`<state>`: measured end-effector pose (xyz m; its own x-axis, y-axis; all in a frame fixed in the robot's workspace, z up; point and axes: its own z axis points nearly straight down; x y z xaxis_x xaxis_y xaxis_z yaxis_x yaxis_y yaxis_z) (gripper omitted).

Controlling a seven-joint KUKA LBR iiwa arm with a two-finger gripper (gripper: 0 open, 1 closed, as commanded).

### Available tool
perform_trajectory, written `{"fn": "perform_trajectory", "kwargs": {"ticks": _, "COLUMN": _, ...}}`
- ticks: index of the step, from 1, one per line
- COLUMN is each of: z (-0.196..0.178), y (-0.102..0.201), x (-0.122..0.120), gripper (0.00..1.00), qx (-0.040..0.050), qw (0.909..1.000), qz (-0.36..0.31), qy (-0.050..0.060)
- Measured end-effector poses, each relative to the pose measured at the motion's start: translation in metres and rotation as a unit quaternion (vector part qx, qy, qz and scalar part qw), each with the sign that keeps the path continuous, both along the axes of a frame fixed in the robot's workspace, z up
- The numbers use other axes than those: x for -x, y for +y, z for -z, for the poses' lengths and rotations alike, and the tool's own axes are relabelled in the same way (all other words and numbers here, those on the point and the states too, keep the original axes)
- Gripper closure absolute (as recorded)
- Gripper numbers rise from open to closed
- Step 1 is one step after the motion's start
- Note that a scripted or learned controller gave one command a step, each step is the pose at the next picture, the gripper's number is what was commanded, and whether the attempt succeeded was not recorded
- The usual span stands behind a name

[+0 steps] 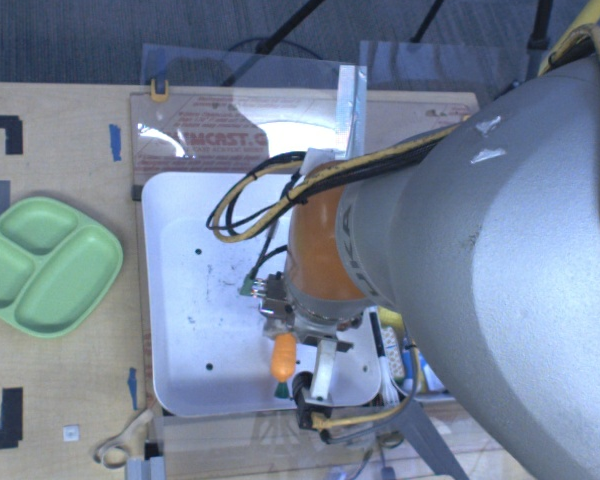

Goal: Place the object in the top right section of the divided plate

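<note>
An orange toy carrot (282, 358) with a green tip lies near the front edge of the left white bin (180, 218), pointing toward the front. My gripper (283, 328) hangs straight over its upper end, and the wrist hides where the two meet. The green divided plate (46, 265) rests on the wooden bench, left of the bin and well away from the gripper. It has two small sections and one long one, all bare.
The grey arm with its orange band (320, 248) covers most of the right bin, where blue and yellow items (405, 360) peek out. A clear plastic sheet (240, 128) stands behind the left bin. Black tape marks (5, 133) sit on the bench at the far left.
</note>
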<state>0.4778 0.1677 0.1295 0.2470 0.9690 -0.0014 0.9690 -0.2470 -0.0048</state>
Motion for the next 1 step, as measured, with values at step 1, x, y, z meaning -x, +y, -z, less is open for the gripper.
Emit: {"fn": "perform_trajectory", "kwargs": {"ticks": 1, "z": 0.0406, "y": -0.0015, "x": -0.0033, "gripper": 1.00, "qx": -0.0016, "qw": 0.9960, "qz": 0.089, "qy": -0.005}}
